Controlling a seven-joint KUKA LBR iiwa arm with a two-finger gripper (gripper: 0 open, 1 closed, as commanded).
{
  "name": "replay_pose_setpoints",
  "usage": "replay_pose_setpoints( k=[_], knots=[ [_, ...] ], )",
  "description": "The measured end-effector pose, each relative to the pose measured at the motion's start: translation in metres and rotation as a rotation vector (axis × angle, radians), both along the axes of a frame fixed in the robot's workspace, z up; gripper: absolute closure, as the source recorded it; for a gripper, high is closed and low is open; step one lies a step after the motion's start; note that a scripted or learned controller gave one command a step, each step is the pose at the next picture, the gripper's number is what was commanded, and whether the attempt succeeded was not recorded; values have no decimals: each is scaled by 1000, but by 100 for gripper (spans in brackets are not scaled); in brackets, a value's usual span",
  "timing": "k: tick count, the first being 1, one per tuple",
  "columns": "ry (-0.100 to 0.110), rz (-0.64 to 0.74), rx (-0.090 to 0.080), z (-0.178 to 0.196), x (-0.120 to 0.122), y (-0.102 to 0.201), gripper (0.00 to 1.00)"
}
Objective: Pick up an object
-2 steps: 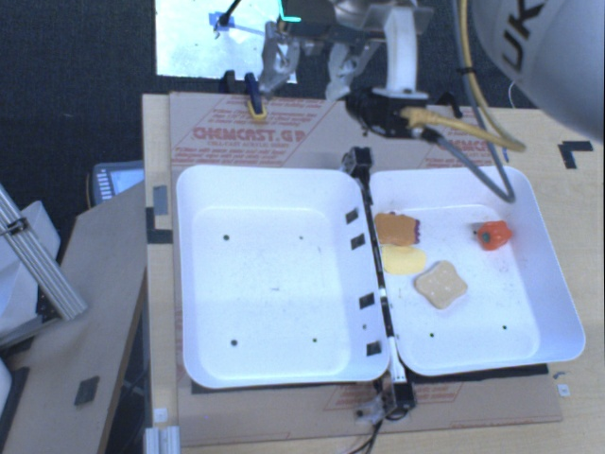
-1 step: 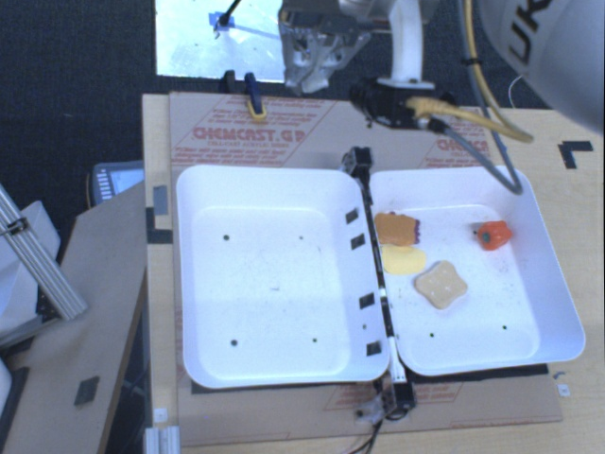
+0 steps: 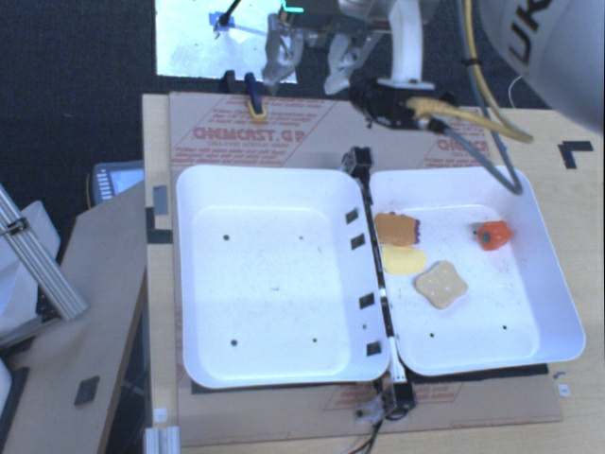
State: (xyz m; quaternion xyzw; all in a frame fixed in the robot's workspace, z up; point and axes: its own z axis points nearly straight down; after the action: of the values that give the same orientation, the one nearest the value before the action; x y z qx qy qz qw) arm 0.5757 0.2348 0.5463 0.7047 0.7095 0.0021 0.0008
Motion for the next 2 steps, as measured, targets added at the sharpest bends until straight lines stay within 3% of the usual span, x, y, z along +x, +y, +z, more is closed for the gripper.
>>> replay_pose_setpoints(
  k=[1,2],
  knots=[
    [-3,3,1,11,0,0,100],
    [-2,4,1,11,0,1,0]
  ],
)
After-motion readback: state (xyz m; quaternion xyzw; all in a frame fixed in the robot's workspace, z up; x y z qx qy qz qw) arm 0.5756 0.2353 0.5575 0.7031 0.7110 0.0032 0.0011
